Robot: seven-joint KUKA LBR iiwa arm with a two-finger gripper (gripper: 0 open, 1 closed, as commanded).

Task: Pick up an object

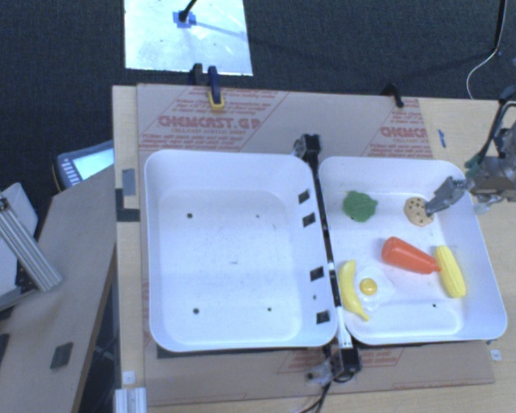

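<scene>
The arm is reaching in from the right edge, low over the far right corner of the right bin. Little of it is showing: a grey wrist block, with cables running up behind it. The gripper is pointing left and slightly down, angling in over the bin's far rim. Its grey tip is lying just beside the cookie, at that item's right edge. Whether the two are touching is too close to call, and nothing is sitting visibly between the fingers. How far they are spread cannot be told from this angle.

The right bin is holding all the items. A cookie is lying near the far right, a green broccoli to its left. An orange carrot is lying nearer the middle, tip pointing right, with a yellow corn just beside that tip. A banana is lying along the left wall, and an egg is sitting against it.

The left bin is sitting beside the right one, clips joining their walls. Both are resting on a cardboard sheet.
</scene>
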